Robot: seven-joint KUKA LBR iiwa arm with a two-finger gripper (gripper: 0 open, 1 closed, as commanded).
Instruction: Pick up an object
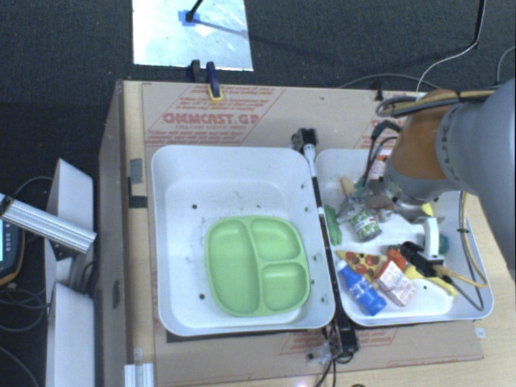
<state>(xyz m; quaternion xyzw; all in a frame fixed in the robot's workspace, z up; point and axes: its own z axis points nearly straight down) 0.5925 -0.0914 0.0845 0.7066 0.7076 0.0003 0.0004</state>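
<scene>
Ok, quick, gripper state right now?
Gripper: cannot be told; it is low in the right bin, by the small green can.

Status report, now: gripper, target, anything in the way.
Gripper low in right bin, over green can. No grasp confirmed. Pizza slice toy and blue bottle crowd nearby.

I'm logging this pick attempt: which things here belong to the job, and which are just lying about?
Belonging to the job:
- gripper
- small green can under it
- pizza slice toy
- blue bottle
- right bin holding them

Lying about:
- green divided plate
- left bin
- metal sheet on the floor
</scene>
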